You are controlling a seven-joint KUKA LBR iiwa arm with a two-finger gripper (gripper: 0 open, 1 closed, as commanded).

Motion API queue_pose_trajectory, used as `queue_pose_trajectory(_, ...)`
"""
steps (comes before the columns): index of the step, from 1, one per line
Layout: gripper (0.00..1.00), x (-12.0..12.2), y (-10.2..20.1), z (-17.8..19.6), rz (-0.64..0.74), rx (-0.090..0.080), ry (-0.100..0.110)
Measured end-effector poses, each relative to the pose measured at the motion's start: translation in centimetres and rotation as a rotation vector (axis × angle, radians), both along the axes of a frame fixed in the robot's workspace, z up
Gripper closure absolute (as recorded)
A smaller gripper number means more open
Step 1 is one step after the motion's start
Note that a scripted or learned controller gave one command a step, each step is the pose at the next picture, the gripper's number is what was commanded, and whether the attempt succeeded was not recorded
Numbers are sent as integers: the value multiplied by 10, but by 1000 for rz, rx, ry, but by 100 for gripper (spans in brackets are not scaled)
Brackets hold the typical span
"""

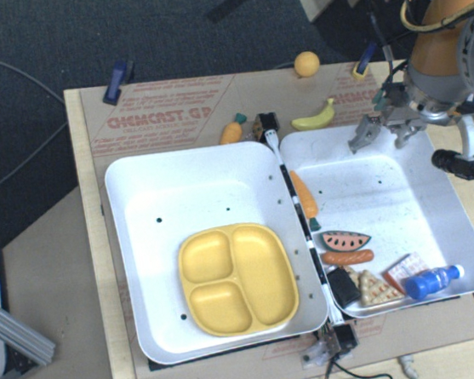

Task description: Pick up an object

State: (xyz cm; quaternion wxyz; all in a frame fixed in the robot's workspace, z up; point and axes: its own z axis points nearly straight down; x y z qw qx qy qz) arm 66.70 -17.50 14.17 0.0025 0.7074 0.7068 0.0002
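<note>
Gripper [382, 134] on the grey, orange-banded arm [441, 39] hangs with fingers spread and nothing between them over the right white bin's [444, 202] far edge, well apart from the blue plastic bottle [430, 281] lying in its near corner.

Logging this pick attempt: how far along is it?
Early. Done: the hand is over the right bin's far edge, fingers spread. In hand: nothing between them. Left: the grasp and lift; watermelon slice, sausage and bottle lie at the near end.
</note>
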Motion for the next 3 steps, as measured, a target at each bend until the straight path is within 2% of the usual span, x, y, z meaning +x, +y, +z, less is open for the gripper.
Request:
queue_pose_trajectory(1,0,-171,56,26,0,4,6)
queue_pose_trajectory(2,0,-157,80,-57,1,4,4)
queue_pose_trajectory(3,0,-133,61,-57,0,2,2)
